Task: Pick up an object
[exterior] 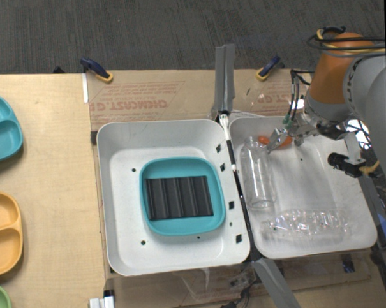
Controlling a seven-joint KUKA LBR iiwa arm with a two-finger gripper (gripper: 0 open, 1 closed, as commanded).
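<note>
Nothing lifted yet, as far as the view shows: the gripper [283,138] sits low at the far end of the right bin [350,239], close to a small orange thing [263,141] on the bin floor, and I cannot tell whether its jaws are wide, narrow or closed on anything (the metal parts there blur together). Judged from that, the pick is at the reach-and-grasp stage; the grasp itself and the lift are still to do. Right bin contents: a clear plastic bottle [258,176] lying lengthwise along the left wall, its top toward the far end, just beside the orange thing; a second clear bottle, crumpled [309,223], lying crosswise near the near wall, apart from the first. Either bottle or the orange thing could be the target; the gripper is nearest the orange thing. Left bin [118,204]: one teal tray with a dark ribbed insert [180,196], sitting in the middle, touching no wall. Outside the bins, on the bench at the far left, a teal plate [2,133] and an orange plate [5,235], both divided, well apart from the arm.
</note>
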